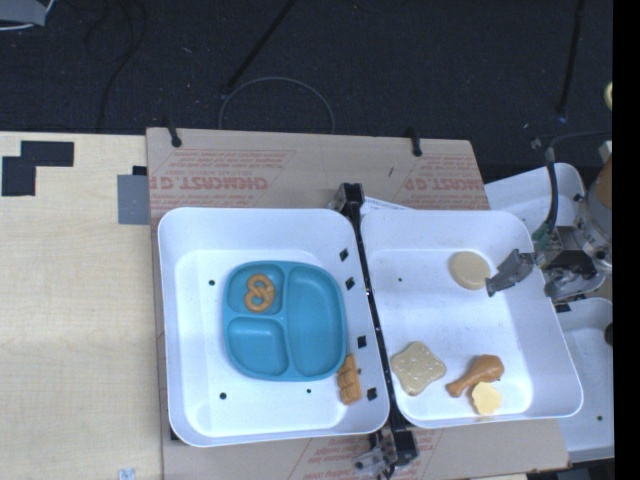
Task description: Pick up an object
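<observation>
Nearest the bottom edge of the frame, in the lower right, the right bin (560,388) is holding a cluster of toy foods on its smooth, glossy white floor: a pale yellow wedge (487,399) is lying beside a brown drumstick (476,374), the two looking as if they are touching, and a cream, lobed slice of toast (417,367) is sitting just to their left. Across the black hinge-like divider (362,288), at the bottom right corner of the left bin (190,408), a small orange ridged piece (348,379) is resting against the wall. A blue plastic plate (292,323) with three rounded compartments is occupying the centre of that bin, and a tan pretzel (260,292) is lying in its upper left compartment.

Farther up in the right bin, a pale cream disc (469,269), flat and round, is sitting near the right wall. The gripper (540,270) is reaching in over that bin's right rim, one dark grey finger (508,271) pointing toward the disc and stopping just short of it; whether the gripper is spread or closed cannot be told, and nothing is seen in it.

Both bins are standing on a brown printed cardboard sheet (300,173) laid over a light wooden bench (70,308), with dark carpet (300,48) and loose cables (275,98) along the top of the frame.
</observation>
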### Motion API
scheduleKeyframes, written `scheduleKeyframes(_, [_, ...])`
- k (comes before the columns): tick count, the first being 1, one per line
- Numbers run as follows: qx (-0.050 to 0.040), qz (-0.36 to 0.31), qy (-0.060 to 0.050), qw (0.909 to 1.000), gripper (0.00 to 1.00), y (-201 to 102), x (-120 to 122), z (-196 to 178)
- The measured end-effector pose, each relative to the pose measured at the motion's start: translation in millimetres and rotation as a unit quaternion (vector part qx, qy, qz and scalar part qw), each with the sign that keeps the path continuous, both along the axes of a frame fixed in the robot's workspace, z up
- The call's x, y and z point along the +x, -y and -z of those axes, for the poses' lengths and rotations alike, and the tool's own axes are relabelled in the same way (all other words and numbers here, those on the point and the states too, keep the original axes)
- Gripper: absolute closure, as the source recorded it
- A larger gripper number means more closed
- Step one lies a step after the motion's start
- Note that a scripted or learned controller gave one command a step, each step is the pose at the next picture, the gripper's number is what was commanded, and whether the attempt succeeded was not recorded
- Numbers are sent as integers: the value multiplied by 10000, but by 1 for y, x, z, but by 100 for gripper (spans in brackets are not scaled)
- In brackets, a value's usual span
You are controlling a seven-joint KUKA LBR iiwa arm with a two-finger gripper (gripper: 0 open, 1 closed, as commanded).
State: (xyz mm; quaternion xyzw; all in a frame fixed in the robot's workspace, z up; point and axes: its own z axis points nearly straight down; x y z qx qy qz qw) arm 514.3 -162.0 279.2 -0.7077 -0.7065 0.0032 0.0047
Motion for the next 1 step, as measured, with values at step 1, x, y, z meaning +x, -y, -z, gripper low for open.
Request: scheduleKeyframes(1, [-11,-8,49,10000,0,0,2,-5])
